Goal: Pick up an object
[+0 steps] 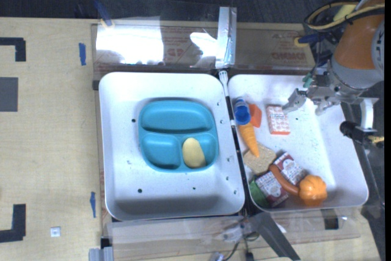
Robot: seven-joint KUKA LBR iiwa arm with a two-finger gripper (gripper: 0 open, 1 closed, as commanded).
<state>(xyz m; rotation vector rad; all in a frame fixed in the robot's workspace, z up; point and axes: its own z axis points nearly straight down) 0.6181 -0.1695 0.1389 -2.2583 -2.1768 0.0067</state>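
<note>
Partly cut off, the gripper [307, 96] has its jaws apart, holding nothing.

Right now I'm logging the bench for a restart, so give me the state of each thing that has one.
Blue divided tray: flat in the left bin, right way up.
Yellow lemon-like piece: resting in the tray's lower right compartment.
Claw: above the right bin, holding nothing visible.
Carrot: lying flat.
Orange fruit: resting in the right bin's near corner.
</note>
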